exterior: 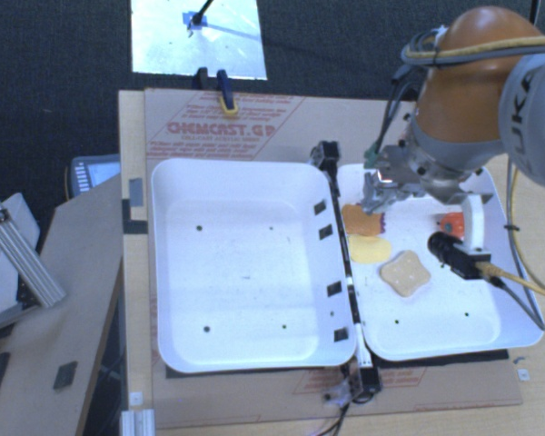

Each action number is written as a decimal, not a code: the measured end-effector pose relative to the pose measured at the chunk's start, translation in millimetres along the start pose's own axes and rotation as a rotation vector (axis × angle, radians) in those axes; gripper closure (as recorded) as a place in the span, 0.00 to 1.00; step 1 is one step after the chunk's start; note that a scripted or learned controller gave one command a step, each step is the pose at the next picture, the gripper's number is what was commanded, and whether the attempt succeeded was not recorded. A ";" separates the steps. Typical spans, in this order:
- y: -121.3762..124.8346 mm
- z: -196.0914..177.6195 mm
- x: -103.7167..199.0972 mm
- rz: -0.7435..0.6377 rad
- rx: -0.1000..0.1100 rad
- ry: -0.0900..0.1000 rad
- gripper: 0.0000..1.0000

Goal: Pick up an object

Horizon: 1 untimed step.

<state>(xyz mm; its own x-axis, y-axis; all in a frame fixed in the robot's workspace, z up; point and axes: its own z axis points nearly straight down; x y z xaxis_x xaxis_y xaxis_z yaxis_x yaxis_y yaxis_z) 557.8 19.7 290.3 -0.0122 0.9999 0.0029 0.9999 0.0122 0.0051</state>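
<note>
1. the tool (pixel 376 193) hangs low over the upper left part of the right bin (pixel 436 334), just above the top edge of an orange piece (pixel 363 221). from this angle i cannot tell whether it is released or clenched, and nothing can be seen held in it.
2. the likeliest thing to pick is that orange piece. it lies flat on the bin floor, close to the wall shared with the left bin (pixel 245 271). a yellow piece (pixel 371 250) touches or slightly overlaps its lower edge, and a tan toast-shaped piece (pixel 405 273) lies just beside the yellow one.
3. risk: the orange piece looks thin and flat, so a closing tool may slide over the top and come up with nothing.
4. risk: the tool seems to sit over the piece's edge, not its middle. a grip there could tip the piece or let it slip out on the lift.
5. risk: the shared wall is near, so a descent slightly to the left could strike the rim instead of the piece.
6. risk: with the yellow piece touching, a push could shove both together or drag the wrong one.
7. a small orange-red item (pixel 450 221) sits partly hidden under the arm (pixel 477 71), so its shape is unclear and it is a poor target.
</note>
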 end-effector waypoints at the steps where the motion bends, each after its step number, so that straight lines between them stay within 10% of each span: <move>1: 16.8 -56.9 43.7 0.003 -0.003 -0.001 1.00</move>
<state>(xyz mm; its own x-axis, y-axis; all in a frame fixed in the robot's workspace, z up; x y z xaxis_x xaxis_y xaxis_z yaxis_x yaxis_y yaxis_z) 573.7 63.4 347.4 -0.0093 1.0000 0.0022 0.9999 0.0093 0.0082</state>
